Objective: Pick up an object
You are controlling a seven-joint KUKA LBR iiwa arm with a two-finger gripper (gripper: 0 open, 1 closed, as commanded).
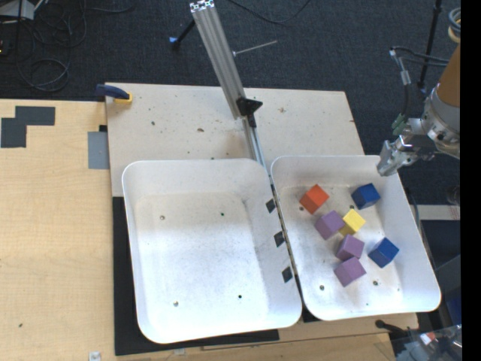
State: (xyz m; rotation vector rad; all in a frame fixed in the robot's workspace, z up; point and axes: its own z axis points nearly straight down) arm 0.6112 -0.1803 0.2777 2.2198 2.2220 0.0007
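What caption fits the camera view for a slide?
The tool hovers at the right bin's far corner, above seven coloured blocks: orange, yellow, two blue, three purple.

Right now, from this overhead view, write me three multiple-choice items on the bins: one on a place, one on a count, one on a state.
1. Where do the blocks lie?
A. In the left bin
B. In the right bin
C. On the bare bench

2. How many purple blocks are there?
A. One
B. Three
C. Five

3. How does the gripper stand to the blocks?
A. Above the right bin's far right corner, touching no block
B. Pressed onto the orange block
C. Lifting the yellow block

Key: 1 B, since all seven blocks sit in the right bin. 2 B, since the purple blocks and are three, beside an orange block, a yellow block and two blue ones. 3 A, since the gripper hangs by the bin's corner, apart from the nearest blue block.
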